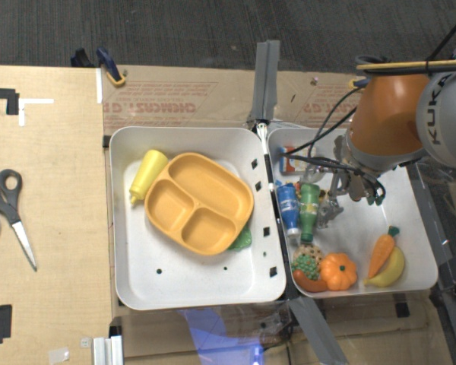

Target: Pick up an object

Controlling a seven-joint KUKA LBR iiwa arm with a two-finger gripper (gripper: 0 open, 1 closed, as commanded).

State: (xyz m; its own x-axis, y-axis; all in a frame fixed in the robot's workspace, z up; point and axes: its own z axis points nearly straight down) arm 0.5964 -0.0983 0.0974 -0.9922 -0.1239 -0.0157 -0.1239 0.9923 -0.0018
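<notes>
The right bin [414,226] holds a blue bottle [288,207], a green bottle [309,211], an orange toy pumpkin [339,271], a carrot [381,252], a yellow banana [391,270] and a red and green speckled toy [308,267]. My gripper [331,204] hangs low in this bin, just right of the green bottle, below the orange band [387,120] of the arm. Cables and the wrist hide much of it. I see nothing held in it.
The left bin [137,280] carries an orange divided plate [199,202], a yellow bottle [147,175] at its upper left and a green item [242,239] peeking from under the plate. Scissors [11,211] lie on the bench at far left.
</notes>
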